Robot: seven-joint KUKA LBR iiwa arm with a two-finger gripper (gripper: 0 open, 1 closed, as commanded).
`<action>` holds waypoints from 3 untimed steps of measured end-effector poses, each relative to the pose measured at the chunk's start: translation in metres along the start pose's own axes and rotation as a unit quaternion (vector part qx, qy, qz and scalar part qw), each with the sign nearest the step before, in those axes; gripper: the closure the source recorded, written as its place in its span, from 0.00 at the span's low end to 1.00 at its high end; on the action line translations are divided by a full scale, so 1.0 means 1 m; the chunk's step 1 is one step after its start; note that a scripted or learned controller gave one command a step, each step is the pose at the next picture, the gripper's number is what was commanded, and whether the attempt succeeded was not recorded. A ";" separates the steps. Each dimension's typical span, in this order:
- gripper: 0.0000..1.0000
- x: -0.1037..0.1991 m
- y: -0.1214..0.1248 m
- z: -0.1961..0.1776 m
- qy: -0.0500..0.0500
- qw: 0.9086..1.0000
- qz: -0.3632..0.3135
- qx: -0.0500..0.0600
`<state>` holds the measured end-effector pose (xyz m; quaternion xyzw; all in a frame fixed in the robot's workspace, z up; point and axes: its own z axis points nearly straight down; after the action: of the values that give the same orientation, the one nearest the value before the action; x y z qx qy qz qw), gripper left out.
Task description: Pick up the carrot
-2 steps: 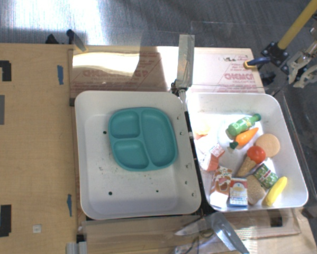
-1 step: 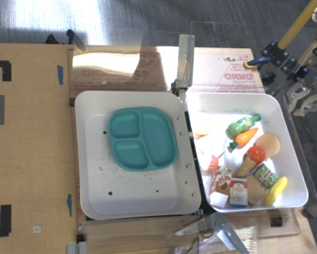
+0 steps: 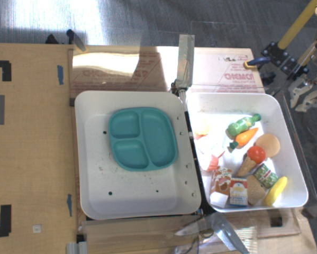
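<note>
Carrot [image 3: 246,136] lies in the right bin [image 3: 290,142], just below a green bottle [image 3: 243,124], its leafy end touching neighbouring items. Gripper [image 3: 305,97] sits at the right edge, outside the bin, blurred; finger spacing cannot be determined. Teal divided plate [image 3: 142,138] occupies the left bin [image 3: 89,194].

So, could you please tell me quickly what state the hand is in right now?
Hand: at the right edge, outside the right bin, apart from the carrot; open or shut cannot be told.
</note>
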<state>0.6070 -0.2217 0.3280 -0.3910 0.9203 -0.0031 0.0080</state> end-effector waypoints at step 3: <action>1.00 -0.043 -0.046 -0.160 0.001 0.988 -0.153 -0.001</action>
<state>0.6672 -0.2229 0.4893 -0.5273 0.8497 -0.0035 0.0057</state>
